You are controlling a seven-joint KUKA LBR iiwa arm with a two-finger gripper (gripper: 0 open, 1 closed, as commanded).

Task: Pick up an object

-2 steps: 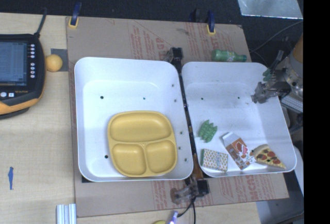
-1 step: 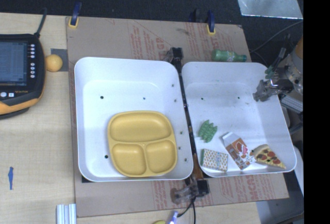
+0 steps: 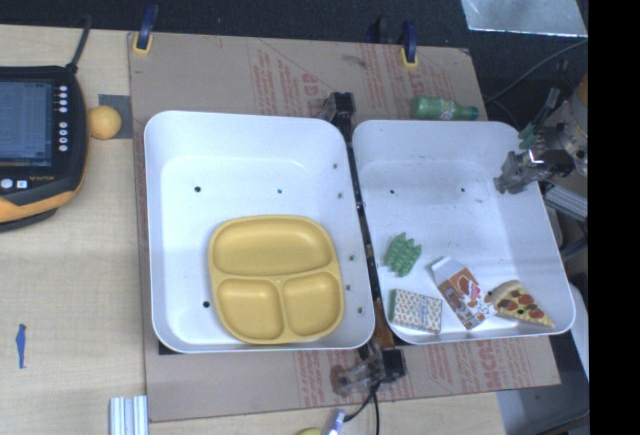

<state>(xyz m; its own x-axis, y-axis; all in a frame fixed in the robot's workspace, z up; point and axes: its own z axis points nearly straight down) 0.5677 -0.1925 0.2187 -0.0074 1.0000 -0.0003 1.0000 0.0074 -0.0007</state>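
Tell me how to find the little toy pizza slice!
Look in the right-hand shallow white bin, down at its near right corner. The triangular toy pizza slice lies there, right of the small red-and-white carton. It is the only three-cornered piece, with an orange crust and red dots.

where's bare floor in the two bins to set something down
Left bin: the far strip above the yellow divided plate is bare. Right bin: the far half and middle are bare, from the divider side across toward the tool at its right rim. It is crowded along the right bin's near edge: green toy, patterned packet, carton, pizza slice.
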